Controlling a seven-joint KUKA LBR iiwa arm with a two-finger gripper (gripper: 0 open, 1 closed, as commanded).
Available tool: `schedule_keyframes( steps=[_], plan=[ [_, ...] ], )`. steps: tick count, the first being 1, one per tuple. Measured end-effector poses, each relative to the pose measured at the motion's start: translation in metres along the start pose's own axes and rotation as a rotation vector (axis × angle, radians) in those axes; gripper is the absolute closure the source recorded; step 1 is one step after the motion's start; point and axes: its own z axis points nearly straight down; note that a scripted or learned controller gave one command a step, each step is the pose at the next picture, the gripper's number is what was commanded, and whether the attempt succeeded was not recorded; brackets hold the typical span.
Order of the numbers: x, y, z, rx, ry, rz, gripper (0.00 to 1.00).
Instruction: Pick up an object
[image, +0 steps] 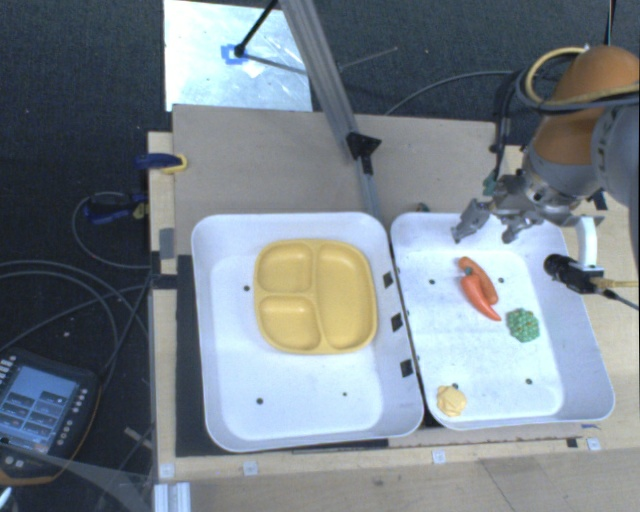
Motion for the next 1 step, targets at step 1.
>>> schedule_keyframes(
  steps=[1],
  plan=[
    [0.0004,0.0012,0.0629,0.001,0.001,0.0,0.0]
  ],
)
